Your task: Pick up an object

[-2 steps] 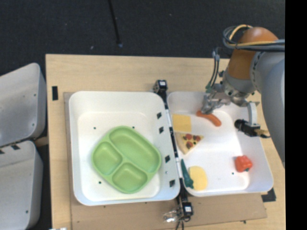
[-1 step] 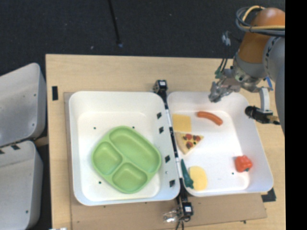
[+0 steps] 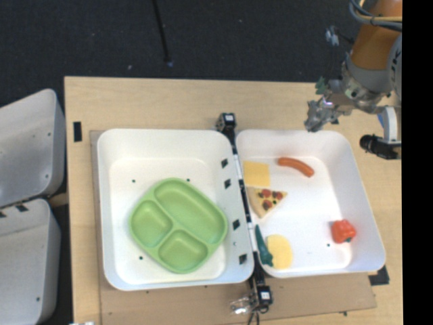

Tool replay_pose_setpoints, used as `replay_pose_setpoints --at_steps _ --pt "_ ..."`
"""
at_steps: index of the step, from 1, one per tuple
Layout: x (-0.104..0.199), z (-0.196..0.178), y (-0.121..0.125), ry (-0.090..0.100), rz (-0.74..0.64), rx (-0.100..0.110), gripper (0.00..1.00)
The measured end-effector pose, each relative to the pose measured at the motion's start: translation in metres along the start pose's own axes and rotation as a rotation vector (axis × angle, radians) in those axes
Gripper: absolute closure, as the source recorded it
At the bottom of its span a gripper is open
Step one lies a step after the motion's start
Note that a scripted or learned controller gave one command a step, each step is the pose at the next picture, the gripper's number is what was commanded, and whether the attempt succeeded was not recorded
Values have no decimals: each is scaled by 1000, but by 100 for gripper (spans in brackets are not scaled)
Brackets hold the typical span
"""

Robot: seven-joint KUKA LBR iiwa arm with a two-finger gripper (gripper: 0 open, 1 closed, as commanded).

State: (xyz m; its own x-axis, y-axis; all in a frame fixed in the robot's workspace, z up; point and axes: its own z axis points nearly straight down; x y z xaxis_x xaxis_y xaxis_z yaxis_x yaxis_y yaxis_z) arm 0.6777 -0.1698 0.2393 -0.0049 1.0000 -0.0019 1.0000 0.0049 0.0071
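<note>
The right bin holds a yellow cheese square, a pizza slice, a red-orange sausage, a red pepper-like piece and a yellow round piece with a green end. My gripper hangs above the bin's far rim, up and to the right of the sausage. It touches nothing. Its fingers are too small and dark to read.
The left bin holds a green divided plate. A black clip sits at the far end of the seam between the bins. White chair-like shapes stand left of the bench.
</note>
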Motion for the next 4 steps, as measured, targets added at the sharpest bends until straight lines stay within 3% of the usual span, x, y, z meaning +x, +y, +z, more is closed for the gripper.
replay_pose_setpoints --at_steps 1,2,4 --pt "-1 35 0 -1 1 8 100" --pt "56 27 -8 1 0 7 100" --pt "162 0 -52 4 -2 7 100"
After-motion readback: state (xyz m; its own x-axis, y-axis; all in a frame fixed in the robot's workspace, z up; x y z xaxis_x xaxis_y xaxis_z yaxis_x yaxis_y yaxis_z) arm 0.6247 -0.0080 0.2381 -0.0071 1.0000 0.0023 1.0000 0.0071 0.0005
